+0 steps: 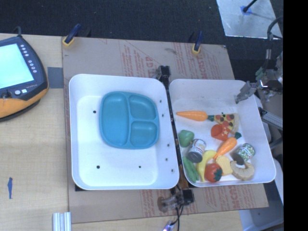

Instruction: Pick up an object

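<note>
Gripper (245, 91) at right bin (250, 182) far rim, holding nothing visible.

Grey metal gripper (244, 92) at the right edge, dark cables looping above, small teal fitting

Pale wooden bench (33, 148) under brown cardboard sheet (144, 57), dark floor (120, 8) beyond.

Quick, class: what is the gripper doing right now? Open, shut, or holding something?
Gripper: at the right bin's upper right rim, nothing seen between its fingers; open or shut cannot be told.
</note>
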Robot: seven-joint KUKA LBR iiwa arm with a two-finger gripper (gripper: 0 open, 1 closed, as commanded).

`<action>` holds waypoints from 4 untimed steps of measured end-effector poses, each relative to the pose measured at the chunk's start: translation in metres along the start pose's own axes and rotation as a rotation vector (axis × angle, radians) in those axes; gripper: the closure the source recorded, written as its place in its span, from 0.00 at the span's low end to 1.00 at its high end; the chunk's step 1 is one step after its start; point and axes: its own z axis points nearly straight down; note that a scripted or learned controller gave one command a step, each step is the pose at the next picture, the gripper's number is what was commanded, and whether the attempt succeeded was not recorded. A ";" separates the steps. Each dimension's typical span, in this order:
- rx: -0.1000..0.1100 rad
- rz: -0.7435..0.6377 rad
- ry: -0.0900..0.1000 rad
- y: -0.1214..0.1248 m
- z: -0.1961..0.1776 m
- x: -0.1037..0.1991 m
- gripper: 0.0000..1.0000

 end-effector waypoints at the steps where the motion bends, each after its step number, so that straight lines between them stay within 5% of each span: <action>1: 0.001 -0.001 0.000 -0.015 0.143 -0.001 0.00; 2: -0.002 0.000 0.000 0.037 0.141 0.026 0.00; 3: -0.006 -0.003 -0.001 0.038 0.128 0.025 1.00; 4: -0.006 -0.003 -0.001 0.038 0.128 0.025 0.00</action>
